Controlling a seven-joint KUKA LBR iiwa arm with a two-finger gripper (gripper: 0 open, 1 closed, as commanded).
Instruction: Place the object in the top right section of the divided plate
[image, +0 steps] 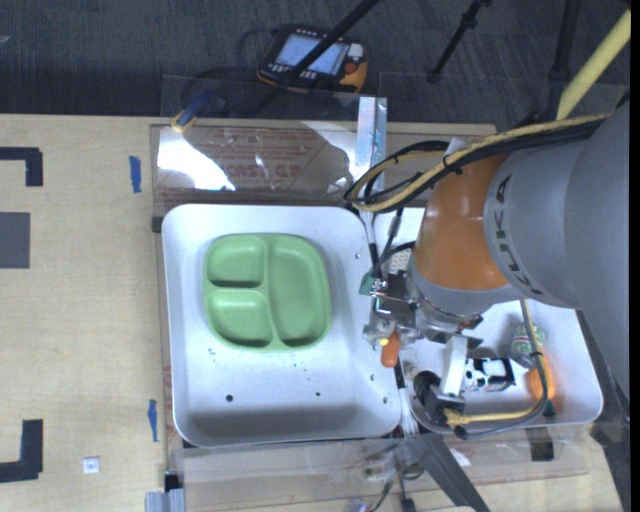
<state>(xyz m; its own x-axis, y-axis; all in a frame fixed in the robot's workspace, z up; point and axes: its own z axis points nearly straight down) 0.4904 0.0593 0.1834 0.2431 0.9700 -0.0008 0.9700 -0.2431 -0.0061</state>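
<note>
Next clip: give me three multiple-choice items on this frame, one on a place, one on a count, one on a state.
1. Where does the green divided plate lie?
A. left bin
B. right bin
C. bare bench

2. How many sections has the plate?
A. two
B. three
C. four

3. What lies in the plate's sections?
A. a cup
B. a toy
C. nothing

Answers: 1 A, it sits in the left bin; 2 B, two small sections at left, one long one at right; 3 C, every section shows bare green.

left white bin (190, 330) | blue tape marks (135, 172) on bench (80, 300) | black handheld device (310, 58) beyond bench
</note>
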